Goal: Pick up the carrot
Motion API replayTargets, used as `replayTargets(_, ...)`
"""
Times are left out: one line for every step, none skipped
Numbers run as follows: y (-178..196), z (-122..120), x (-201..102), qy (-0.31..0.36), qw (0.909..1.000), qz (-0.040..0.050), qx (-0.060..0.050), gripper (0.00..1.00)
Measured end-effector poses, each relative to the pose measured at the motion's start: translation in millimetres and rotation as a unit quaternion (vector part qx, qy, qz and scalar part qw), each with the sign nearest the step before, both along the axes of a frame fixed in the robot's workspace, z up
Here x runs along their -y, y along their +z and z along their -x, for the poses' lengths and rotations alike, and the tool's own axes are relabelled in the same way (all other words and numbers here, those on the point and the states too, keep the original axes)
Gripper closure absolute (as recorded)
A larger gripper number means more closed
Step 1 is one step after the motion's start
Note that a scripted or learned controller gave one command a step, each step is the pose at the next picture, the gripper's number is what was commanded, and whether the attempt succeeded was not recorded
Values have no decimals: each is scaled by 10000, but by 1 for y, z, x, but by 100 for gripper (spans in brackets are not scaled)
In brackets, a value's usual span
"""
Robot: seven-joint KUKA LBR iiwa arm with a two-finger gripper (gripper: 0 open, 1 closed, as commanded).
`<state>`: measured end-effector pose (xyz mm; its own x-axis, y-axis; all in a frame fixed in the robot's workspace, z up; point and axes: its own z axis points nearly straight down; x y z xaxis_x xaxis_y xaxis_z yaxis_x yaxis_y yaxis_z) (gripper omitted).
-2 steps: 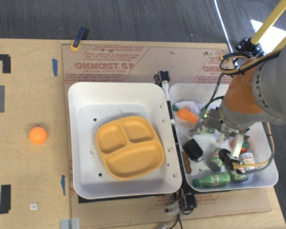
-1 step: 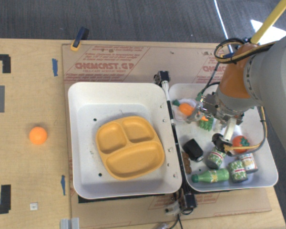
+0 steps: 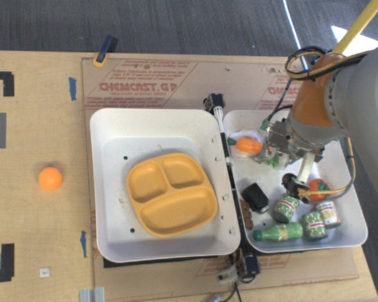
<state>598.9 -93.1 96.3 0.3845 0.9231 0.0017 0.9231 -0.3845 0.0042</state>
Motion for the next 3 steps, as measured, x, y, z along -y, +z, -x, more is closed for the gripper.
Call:
replayTargets(0,0,0,-1,10000,-1,-1,0)
replayTargets(0,0,0,-1,10000,0,-1,0)
replayTargets(10,0,0,4,10000,0,4,100)
